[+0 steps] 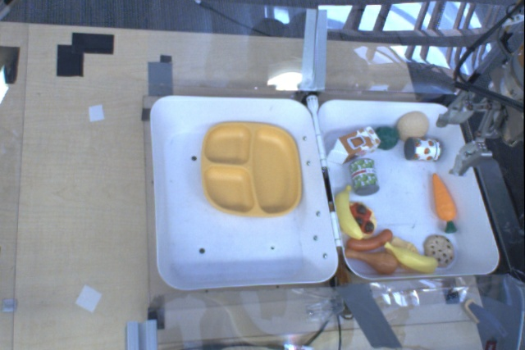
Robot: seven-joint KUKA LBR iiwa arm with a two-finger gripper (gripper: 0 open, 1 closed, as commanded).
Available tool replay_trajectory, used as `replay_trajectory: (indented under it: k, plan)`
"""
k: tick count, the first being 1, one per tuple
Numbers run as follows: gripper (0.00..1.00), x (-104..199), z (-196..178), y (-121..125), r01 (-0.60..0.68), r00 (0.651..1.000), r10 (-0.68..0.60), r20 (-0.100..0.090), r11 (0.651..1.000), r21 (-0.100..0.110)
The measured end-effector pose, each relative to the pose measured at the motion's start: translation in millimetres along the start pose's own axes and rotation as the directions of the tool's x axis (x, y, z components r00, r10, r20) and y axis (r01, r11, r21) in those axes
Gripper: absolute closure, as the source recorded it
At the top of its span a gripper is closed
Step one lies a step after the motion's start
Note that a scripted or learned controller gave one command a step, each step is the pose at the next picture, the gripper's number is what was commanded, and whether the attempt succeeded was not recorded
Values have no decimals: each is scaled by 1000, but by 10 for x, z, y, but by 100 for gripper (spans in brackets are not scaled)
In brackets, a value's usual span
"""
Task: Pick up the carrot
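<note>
The carrot [444,199] lies along the right side of the right bin [406,201], orange with a small green tip pointing toward the front. My gripper [457,138] hangs at the bin's right rim, just behind and slightly right of the carrot. Its two grey fingers are spread apart with nothing between them. The carrot rests on the bin floor, apart from the fingers.
Around the carrot the right bin holds a beige ball [413,125], a small tin [424,149], a can [363,175], a little box [358,142], bananas [414,259], sausages [371,242] and a cookie [440,250]. A yellow divided plate [250,168] sits in the left bin [176,201].
</note>
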State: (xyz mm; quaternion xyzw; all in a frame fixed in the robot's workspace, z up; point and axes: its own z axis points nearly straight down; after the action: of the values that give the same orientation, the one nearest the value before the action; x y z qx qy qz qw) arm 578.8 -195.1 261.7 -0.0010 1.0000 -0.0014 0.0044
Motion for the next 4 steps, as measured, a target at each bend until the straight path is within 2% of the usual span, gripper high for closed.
replay_trajectory:
  k: [1, 2, 3, 4]
  plan:
    - [0, 293, 1592, -89, 283, 959, -283, -7, 959, -7]
    - [0, 700, 1712, 44, 207, 978, -207, 9, 978, 4]
    - [0, 377, 1720, 67, 226, 974, -226, 5, 974, 2]
    - [100, 336, 1579, 78, 231, 973, -232, 15, 973, 6]
